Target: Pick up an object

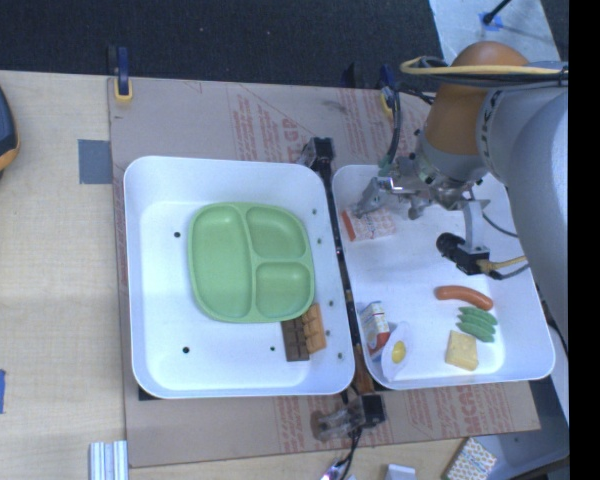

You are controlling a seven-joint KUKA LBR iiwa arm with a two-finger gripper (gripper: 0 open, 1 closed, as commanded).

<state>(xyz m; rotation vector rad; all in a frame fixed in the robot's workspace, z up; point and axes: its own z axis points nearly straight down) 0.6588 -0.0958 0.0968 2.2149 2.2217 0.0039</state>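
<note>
The gripper [398,196] is hanging with fingers spread and gripping nothing over the right white bin [510,368], the red-and-white packet [369,225] lying just below-left of it. Beyond, tan bench [50,298] is meeting dark floor [230,13].

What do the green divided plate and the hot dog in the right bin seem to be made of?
Green divided plate: probably moulded plastic, with an even matte colour and rounded compartment edges. Hot dog: likely toy plastic or rubber, smooth with a faint sheen; too small to be sure.
</note>
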